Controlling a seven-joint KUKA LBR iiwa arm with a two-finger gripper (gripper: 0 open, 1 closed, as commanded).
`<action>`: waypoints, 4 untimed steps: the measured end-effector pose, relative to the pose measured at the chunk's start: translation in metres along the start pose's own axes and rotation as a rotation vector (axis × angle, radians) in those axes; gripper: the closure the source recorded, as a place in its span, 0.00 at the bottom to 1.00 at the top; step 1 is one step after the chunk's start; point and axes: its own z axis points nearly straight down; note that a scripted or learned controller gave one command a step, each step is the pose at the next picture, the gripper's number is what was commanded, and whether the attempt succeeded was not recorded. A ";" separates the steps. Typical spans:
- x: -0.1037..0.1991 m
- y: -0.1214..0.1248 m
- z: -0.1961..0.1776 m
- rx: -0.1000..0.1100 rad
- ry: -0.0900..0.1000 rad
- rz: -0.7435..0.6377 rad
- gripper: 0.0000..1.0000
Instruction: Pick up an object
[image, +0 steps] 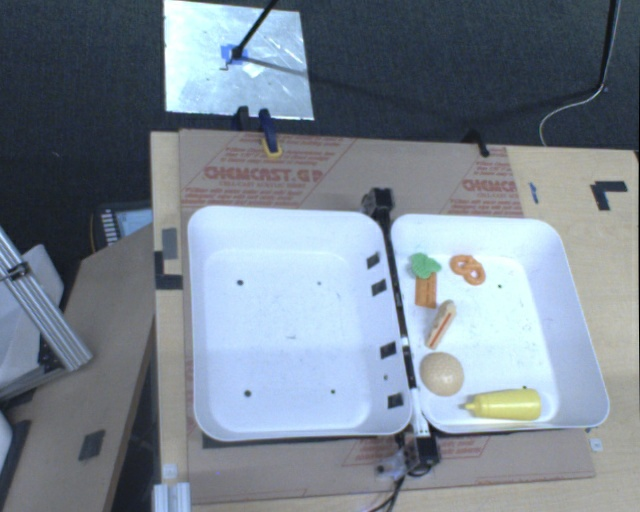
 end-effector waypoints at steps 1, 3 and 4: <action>0.077 0.035 0.077 0.011 0.007 -0.006 1.00; 0.242 0.019 0.011 0.005 0.007 -0.008 1.00; 0.330 0.039 0.012 0.004 0.007 -0.006 1.00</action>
